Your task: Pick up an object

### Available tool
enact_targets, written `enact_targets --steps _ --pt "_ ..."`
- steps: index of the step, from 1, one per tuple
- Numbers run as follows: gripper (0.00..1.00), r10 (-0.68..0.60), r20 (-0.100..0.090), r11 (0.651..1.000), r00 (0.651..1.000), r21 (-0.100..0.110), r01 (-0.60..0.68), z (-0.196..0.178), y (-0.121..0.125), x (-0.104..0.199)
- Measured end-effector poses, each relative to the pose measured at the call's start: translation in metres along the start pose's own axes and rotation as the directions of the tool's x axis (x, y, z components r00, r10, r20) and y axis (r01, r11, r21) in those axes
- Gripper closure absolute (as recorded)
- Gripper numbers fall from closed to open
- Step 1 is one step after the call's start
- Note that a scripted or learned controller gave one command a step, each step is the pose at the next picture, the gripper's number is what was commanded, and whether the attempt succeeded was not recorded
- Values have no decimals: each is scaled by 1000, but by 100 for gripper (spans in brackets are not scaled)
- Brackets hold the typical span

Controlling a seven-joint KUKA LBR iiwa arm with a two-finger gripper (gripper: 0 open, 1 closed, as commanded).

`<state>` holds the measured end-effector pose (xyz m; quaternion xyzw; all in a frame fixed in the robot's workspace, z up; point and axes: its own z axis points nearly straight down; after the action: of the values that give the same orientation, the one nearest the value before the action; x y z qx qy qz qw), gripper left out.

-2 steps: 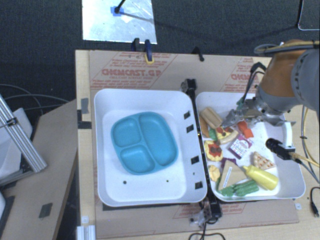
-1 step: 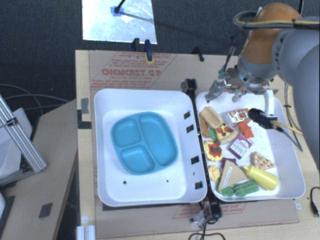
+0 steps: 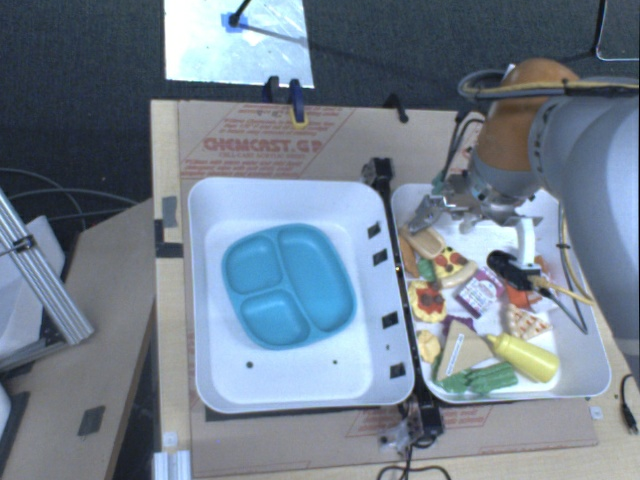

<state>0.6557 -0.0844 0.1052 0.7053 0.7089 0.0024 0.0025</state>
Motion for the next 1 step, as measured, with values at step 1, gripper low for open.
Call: enact_targets --steps 1 --pt "0 8 -1 1000 1000 -1 -8 18 -71 -20"
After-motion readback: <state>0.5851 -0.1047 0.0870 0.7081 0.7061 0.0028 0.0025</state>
